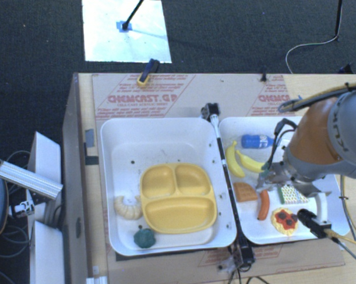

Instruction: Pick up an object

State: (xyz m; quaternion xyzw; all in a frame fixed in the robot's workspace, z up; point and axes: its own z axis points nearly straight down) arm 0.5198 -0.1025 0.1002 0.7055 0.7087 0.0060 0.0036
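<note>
Target candidate: toy hot dog point(262, 205), lying in the right bin point(338, 223), lengthwise roughly toward the camera, just below the tool point(271, 177). Judged light, rigid plastic, smooth and likely slippery along its rounded length; best taken across the narrow middle, fingers on either long side. It is thin, so a shallow descent would probably miss it.

Tool state: hangs low over the middle of the right bin, close above the upper end of the hot dog and beside the toast slice point(245, 192). Whether it is apart or together: cannot tell, the wrist and grey arm body cover it. Nothing seen held.

Right bin, counted:
- 1 hot dog
- 1 toast slice, flat, brown, left of the hot dog; flat on the floor, hard to get under
- 2 bananas point(235, 160), yellow, curved, lying side by side near the divider, the ends overlapping
- 1 blue bottle point(256, 141) on its side near the far wall; round, may roll
- 1 small pizza point(285, 220), flat, near the front wall
- 1 patterned block point(291, 194), partly under the arm

Left bin point(117, 140), counted:
- 1 yellow divided plate point(177, 197), three compartments, nothing in them
- 1 croissant point(128, 206), touching the plate's left edge
- 1 green lump point(144, 238), at the front, just beside the plate

Both bins sit on the counter point(182, 92).
</note>
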